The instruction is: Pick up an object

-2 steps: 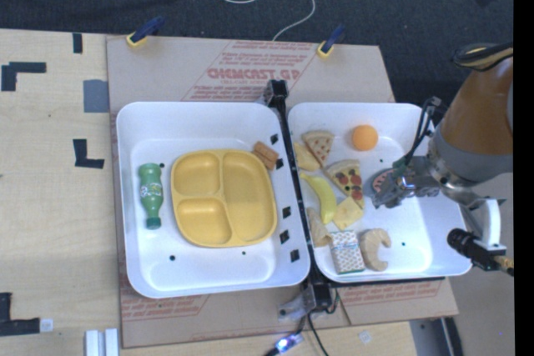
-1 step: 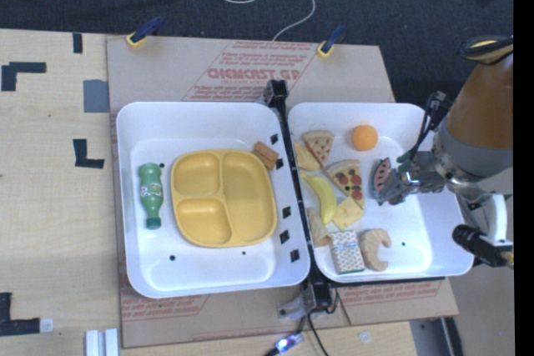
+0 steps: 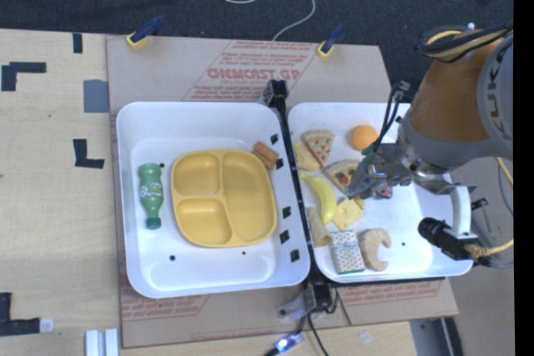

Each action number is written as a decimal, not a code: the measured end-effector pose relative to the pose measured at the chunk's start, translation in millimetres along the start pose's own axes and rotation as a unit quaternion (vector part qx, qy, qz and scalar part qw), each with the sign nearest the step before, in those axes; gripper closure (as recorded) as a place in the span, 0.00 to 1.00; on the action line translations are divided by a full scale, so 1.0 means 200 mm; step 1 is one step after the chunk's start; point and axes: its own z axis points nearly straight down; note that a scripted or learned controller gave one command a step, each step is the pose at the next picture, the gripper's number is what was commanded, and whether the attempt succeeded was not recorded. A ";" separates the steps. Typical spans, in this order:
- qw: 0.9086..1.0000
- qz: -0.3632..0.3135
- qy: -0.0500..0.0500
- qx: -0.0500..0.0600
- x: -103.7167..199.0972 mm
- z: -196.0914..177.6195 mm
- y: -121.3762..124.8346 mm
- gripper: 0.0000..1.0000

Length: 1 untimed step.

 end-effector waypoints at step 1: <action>1.000 0.000 0.000 0.001 0.31 0.01 -0.03 1.00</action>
